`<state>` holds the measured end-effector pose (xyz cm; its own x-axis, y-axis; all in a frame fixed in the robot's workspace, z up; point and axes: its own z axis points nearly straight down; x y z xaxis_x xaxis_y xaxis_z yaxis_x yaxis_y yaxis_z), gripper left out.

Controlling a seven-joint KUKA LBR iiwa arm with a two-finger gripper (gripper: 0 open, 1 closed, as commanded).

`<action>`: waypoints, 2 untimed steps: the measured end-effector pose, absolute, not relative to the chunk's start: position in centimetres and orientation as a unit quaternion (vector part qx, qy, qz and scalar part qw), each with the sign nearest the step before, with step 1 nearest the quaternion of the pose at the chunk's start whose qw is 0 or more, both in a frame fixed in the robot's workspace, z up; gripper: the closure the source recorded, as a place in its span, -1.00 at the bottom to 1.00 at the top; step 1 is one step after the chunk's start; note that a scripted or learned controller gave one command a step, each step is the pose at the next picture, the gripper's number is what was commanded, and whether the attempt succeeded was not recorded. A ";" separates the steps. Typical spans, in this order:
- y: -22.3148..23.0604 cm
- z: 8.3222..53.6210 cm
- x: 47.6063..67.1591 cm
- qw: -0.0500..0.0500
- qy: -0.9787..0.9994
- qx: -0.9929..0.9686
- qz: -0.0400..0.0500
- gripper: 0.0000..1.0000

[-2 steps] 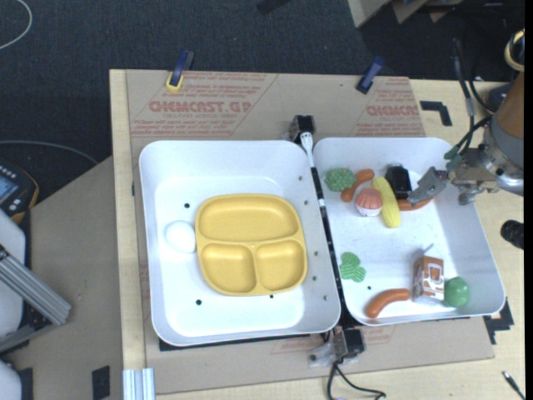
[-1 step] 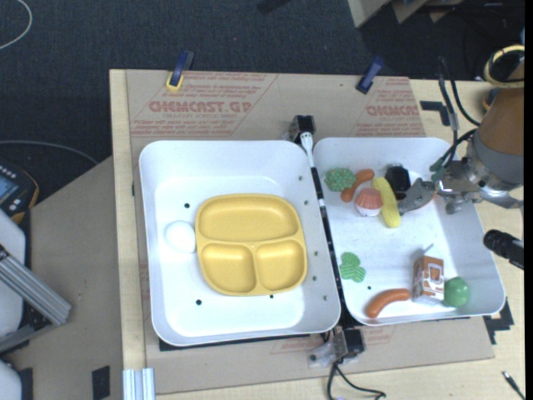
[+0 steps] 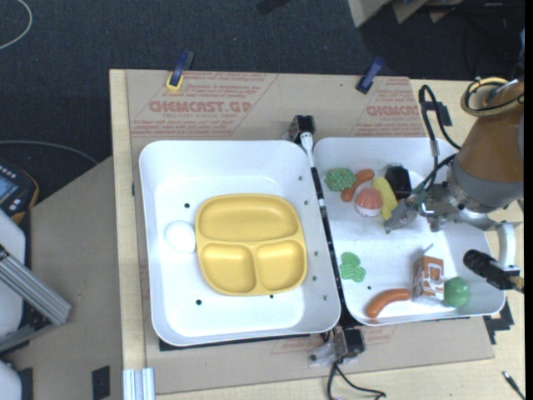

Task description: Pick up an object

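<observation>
**Camera view: gripper low over the far cluster in the right bin**

Camera view looks down on the desk (image 3: 125,223) with its two white bins. Going left to right: the left bin (image 3: 158,282) carries a yellow divided tray (image 3: 250,242) and, just beside the tray's left edge, a small white ball (image 3: 178,236). The right bin (image 3: 391,265) holds the candidates for picking. At its far end sits a tight group — a green leafy piece (image 3: 338,178), an orange carrot-like piece (image 3: 359,178), a red-and-white round piece (image 3: 367,202) and a yellow corn-like piece (image 3: 385,196), touching or nearly so. Nearer lie a second green leafy piece (image 3: 352,267), an orange sausage (image 3: 388,300), a brown carton (image 3: 429,277) and a green ball (image 3: 456,291).

The gripper (image 3: 400,215) hangs just right of the yellow piece. Whether the fingers are spread or closed I cannot tell — they are dark and small against the clutter, and nothing is visibly held between them.

To do this step well, my judgement is that the yellow piece is the natural target, being closest. The risk is the crowding: neighbours may be nudged or caught alongside it. A descent centred on one item, with the fingers straddling its narrow width, should help — and the lift needs confirming before counting it a success.
</observation>
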<state>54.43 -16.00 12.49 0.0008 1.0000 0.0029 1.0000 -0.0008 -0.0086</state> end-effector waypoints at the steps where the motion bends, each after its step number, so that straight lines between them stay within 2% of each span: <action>1: -15.9 8.2 54.4 0.003 -0.707 -0.707 0.001 -1.00; 2: -16.0 9.5 54.5 0.000 -0.707 -0.708 0.000 1.00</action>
<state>54.46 -15.99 9.51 0.0017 1.0000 -0.0001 1.0000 -0.0017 -0.0002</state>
